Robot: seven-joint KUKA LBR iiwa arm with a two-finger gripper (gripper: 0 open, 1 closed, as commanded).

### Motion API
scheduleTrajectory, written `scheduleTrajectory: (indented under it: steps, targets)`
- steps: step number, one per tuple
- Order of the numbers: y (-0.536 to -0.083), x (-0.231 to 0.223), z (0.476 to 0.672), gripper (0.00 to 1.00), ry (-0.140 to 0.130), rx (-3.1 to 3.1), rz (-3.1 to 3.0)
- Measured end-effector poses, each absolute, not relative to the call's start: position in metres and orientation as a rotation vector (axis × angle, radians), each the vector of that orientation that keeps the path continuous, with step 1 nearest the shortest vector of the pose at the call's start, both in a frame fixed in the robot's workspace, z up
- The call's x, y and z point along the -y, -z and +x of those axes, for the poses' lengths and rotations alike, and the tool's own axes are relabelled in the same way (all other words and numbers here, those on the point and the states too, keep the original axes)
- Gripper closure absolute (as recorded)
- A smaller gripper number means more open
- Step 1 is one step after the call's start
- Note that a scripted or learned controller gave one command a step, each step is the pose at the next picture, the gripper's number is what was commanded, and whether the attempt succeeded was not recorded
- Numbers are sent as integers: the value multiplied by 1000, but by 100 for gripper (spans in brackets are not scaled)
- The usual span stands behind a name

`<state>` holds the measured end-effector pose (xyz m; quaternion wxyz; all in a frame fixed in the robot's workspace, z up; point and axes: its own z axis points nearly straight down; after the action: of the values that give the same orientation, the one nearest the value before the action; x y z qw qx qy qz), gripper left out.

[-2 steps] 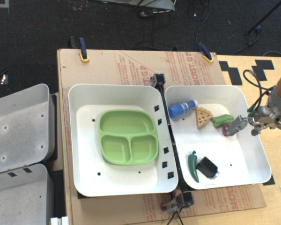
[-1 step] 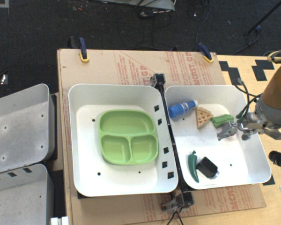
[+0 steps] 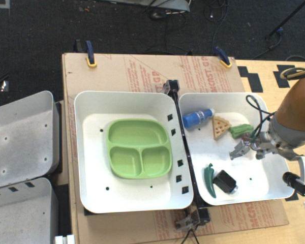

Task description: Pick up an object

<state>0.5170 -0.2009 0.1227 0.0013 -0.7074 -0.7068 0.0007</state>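
Left white bin [image 3: 86, 151]: light green three-compartment plastic plate [image 3: 139, 148], centred, bare floor all round it. Right white bin [image 3: 195, 182]: blue plastic bottle [image 3: 197, 117] lying near divider; tan waffle-patterned wedge [image 3: 221, 127] beside it; green block [image 3: 240, 130] touching wedge's right; dark green pepper-shaped piece [image 3: 209, 180] and black box [image 3: 225, 181] near front wall. Bin's middle open. Grey arm's gripper [image 3: 242, 149] low over right bin, just below green block, nothing between fingers; jaw gap cannot tell.

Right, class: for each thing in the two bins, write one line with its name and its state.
Green divided plate: flat, compartments bare, left bin.
Blue bottle: on its side, right bin.
Pizza-slice toy: lying flat.
Green block: lying loose.
Green pepper: lying flat.
Black box: lying flat.
Gripper: over right bin.
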Motion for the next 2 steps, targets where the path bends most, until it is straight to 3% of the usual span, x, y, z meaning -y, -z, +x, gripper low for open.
scheduleTrajectory:
  steps: [1, 2]
  targets:
    - [-91, 200, 517, 0, -1, 2220, -2221]
    - [-102, 200, 517, 100, 0, 2220, -2223]
